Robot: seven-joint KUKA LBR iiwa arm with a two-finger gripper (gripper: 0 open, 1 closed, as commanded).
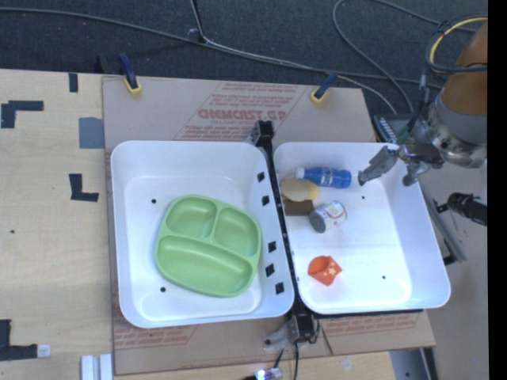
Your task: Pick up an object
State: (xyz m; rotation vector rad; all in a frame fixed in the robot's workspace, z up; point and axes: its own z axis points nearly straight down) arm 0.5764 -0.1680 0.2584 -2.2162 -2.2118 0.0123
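Right now the arm reaches in from the right, and its gripper (pixel 394 163) hangs over the far right part of the right bin (pixel 412 236), near that bin's back rim. The two fingers stand spread apart, one pointing toward the blue bottle (pixel 326 177) and the other toward the bin's right wall, with nothing between them. So the tool is open and empty, and I judge this to be the approach step: no object has been picked yet.

Any of the things in the right bin could serve. The blue bottle lies on its side near the back, just beside the gripper's nearer finger but not touching it. In front of it sits a yellowish rounded thing (pixel 298 189) on top of a brown block (pixel 298 207), close against the divider between the bins. A small grey and white can (pixel 328 214) lies tipped just beside those. The orange-red lump (pixel 323 269) rests alone toward the front, well apart from the rest.

A green divided plate (pixel 209 245) lies flat in the left bin (pixel 131 212).

To my eye the next move calls for shifting left over the bottle, turning the fingers to straddle its narrow body, then lowering and closing. The lone lump would be a cleaner target, since nothing crowds it.
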